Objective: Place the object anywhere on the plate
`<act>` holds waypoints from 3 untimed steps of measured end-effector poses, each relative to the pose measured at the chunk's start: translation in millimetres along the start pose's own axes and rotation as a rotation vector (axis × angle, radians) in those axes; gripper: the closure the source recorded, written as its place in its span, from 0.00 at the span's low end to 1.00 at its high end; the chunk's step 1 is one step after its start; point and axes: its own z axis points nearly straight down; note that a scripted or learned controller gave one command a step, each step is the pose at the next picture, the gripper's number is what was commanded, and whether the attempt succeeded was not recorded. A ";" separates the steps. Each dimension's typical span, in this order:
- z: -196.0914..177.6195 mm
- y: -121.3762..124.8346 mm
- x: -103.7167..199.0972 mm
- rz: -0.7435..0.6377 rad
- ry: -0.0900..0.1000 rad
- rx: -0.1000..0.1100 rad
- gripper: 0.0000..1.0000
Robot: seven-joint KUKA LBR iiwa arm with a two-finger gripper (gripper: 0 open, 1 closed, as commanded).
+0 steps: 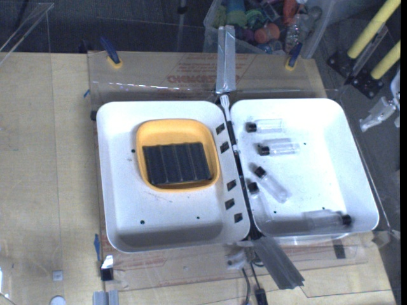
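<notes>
Camera view, vial (269,183) lying diagonal, cap upper-left

The gripper (381,112) is cut off by the right edge, so its fingers cannot be judged. The clear vials (275,148) are small and their contents unreadable. The toy box (270,8) is cropped at the top.
</notes>
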 end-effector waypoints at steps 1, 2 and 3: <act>-25.1 -47.6 -5.6 -0.112 0.001 0.001 0.00; -17.9 -80.6 -2.0 -0.216 0.001 0.000 0.00; 3.3 -80.3 -1.9 -0.209 0.000 0.000 0.00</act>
